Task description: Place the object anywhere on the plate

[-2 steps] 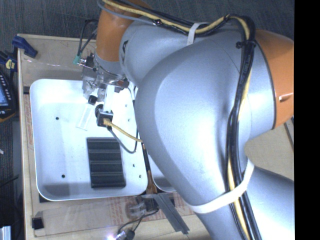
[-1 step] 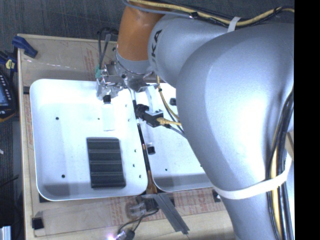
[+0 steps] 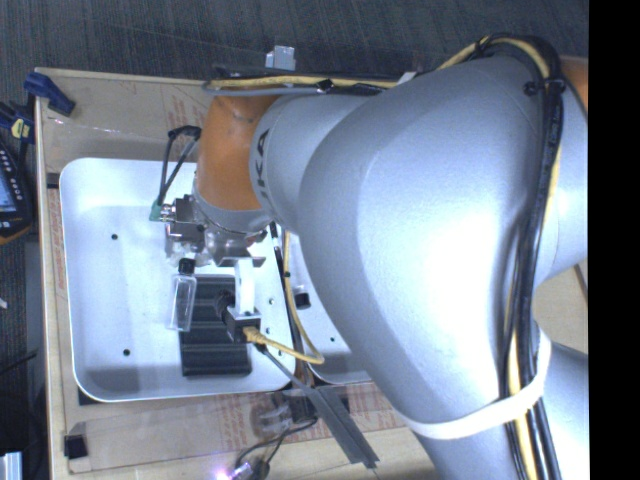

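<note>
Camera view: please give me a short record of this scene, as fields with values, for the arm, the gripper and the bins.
arm: grey, orange band above the wrist, reaching in from the right
gripper: low over the left bin
left bin: white, shallow, under the gripper
right bin: mostly hidden behind the arm
dark object: ribbed block below the gripper, on the left bin floor
plate: cannot tell
grasp: cannot tell

Wooden bench, seen obliquely from above. A shallow white bin is set on its left part; the rim of a second white bin is seen just beside it (largely covered by the arm). A blue clamp is fixed at the bench's upper left corner. Cables lie along the near edge.
</note>
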Robot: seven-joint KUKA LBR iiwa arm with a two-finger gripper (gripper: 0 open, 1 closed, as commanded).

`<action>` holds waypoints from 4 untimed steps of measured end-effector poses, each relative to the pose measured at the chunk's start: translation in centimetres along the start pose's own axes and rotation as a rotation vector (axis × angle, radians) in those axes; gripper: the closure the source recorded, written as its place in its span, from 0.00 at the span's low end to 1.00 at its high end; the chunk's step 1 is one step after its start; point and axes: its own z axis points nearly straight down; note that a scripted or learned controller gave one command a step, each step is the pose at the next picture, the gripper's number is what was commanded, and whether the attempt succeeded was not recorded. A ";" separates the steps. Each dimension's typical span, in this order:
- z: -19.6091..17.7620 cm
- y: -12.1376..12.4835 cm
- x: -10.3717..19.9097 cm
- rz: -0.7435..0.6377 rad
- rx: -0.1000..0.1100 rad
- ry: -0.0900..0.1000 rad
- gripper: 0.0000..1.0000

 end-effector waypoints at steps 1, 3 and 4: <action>5.0 7.5 -0.5 0.027 -0.001 0.002 1.00; -1.7 8.6 2.5 0.834 -0.001 0.005 1.00; -12.4 5.6 9.5 0.729 -0.004 0.006 1.00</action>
